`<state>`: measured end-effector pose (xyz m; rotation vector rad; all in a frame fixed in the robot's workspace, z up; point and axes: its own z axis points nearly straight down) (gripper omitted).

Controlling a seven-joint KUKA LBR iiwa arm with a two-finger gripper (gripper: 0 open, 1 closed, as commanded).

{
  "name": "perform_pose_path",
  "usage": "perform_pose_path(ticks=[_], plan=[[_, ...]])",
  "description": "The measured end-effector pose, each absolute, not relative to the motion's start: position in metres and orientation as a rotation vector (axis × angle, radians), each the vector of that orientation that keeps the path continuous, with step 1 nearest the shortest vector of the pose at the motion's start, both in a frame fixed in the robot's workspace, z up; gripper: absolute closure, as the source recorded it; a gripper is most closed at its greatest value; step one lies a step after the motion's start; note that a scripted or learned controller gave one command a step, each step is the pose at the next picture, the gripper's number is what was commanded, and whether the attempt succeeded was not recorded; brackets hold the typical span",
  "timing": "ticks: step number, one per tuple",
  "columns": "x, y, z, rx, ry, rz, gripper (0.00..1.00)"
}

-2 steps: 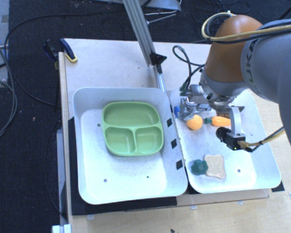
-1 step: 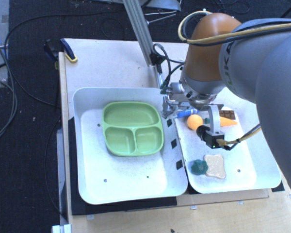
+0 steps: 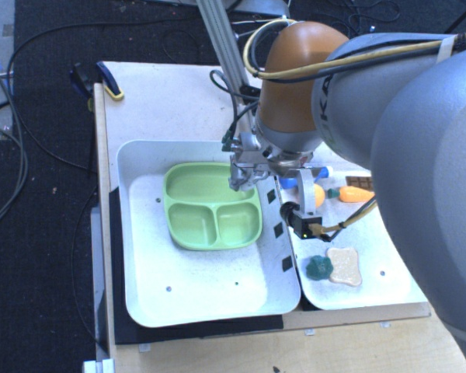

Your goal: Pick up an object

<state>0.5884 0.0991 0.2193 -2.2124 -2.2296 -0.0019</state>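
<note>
I am looking at dark floor (image 3: 39, 231) running down the far left, well clear of the pincer, with black cables (image 3: 23, 142) trailing over it. Nearer in, a blue-and-yellow tool (image 3: 109, 81) is lying on the bench (image 3: 167, 92) up and to the left of the pincer. Below that, the left bin (image 3: 194, 294) is sitting on the bench, and a green tray (image 3: 212, 206) with three compartments is resting in its upper half. The pincer (image 3: 241, 179) is hanging at the tray's upper right rim, just over the large compartment; I cannot tell how it is set, because the wrist is covering it. Metal struts (image 3: 217, 29) are slanting up behind it toward the top of the frame, where more cables and a grey bracket are lying on the floor.

To the right of the pincer, the right bin (image 3: 373, 282) is sitting against the left one. In it, a yellow piece (image 3: 318, 195) and an orange carrot (image 3: 356, 195) are lying just right of the pincer, with a brown block (image 3: 359, 182) above the carrot. Lower right, a teal lump (image 3: 319, 267) is touching a toast slice (image 3: 346, 267). The grey arm (image 3: 419, 154) with its orange band (image 3: 295, 76) is covering the rest.
</note>
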Motion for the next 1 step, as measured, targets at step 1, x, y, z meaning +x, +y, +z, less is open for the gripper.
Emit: perform_pose_path(ticks=[1], plan=[[0.5885, 0.0956, 0.2197, -2.219, -2.225, 0.000, 0.00]])
